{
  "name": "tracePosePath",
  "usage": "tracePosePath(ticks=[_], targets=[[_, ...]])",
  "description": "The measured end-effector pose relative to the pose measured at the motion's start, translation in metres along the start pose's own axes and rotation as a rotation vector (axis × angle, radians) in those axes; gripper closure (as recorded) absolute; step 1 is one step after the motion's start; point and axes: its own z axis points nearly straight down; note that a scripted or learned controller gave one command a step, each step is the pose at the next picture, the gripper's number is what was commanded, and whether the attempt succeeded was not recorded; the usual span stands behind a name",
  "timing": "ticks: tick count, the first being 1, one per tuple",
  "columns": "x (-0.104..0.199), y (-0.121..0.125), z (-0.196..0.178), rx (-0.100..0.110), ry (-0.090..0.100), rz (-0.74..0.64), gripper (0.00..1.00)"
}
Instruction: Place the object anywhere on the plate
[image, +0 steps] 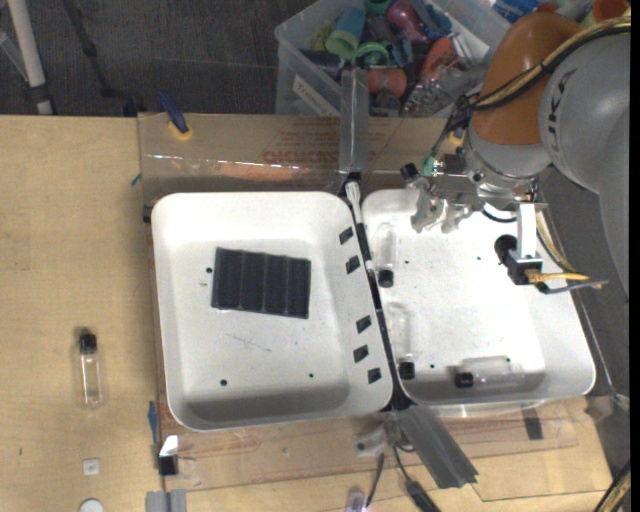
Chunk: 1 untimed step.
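Gripper: the gripper (440, 214) hangs over the far end of the right bin (560, 330), its pale fingers (424, 216) apart with nothing between them.
Arm: the grey arm (590, 90) with its orange band reaches in from the right.
Object: likely one of the clear vials lying in the right bin. One vial (384, 256) lies against the near-side wall by the divider, and another, the capped vial (486, 372), lies along the front edge.
Plate: the dark ridged plate (262, 282) lies flat in the left bin (180, 380), well apart from the gripper.
Step in hand: picking has not begun. A good grasp probably straddles a vial across its width.
In the way: the divider (366, 290) between the bins must be cleared.
Around: a stray vial (90, 368) lies on the bench, and a toy crate (400, 45) stands behind the bins.
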Motion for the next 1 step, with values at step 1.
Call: tracePosePath(ticks=[1], targets=[[0.0505,-0.0863,0.0066,0.005,0.001,0.249,1.0]])
